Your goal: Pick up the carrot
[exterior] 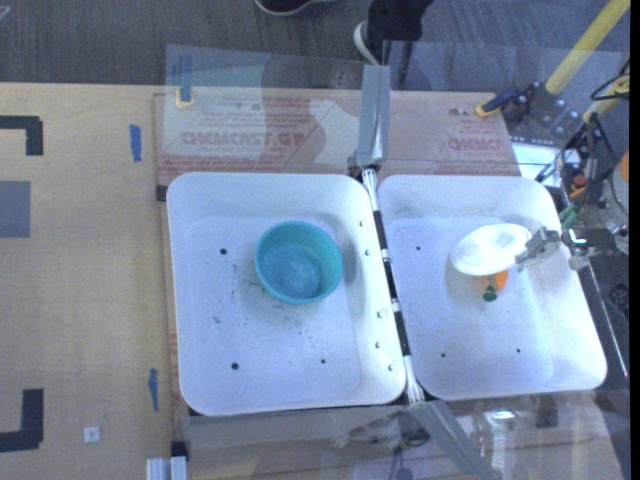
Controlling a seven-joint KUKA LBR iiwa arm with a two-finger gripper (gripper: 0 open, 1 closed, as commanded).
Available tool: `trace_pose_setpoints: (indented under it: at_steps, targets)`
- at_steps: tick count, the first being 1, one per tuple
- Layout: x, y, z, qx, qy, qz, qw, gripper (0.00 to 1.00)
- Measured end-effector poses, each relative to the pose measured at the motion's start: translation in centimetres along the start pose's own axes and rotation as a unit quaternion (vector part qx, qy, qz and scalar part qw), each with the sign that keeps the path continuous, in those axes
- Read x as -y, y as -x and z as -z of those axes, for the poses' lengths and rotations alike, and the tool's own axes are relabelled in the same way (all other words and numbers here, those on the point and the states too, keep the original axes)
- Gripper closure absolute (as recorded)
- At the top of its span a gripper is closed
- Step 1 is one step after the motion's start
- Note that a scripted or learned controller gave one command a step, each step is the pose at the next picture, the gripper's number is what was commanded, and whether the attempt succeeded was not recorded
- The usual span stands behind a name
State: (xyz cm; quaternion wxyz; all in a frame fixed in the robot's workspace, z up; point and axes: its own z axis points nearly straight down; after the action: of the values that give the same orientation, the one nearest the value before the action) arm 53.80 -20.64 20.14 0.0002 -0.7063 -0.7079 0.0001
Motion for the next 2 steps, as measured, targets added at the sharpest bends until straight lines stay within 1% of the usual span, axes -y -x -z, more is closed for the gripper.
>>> trace_pose_setpoints:
  at_steps: [1, 2]
  targets:
    - [-0.9, -2.3, -10.7, 0.0, 0.001, 0.051, 0.9987, 0.0]
    - [-8.3, -5.3, -11.3, 0.001, -0.014, 0.029, 0.9995, 0.0]
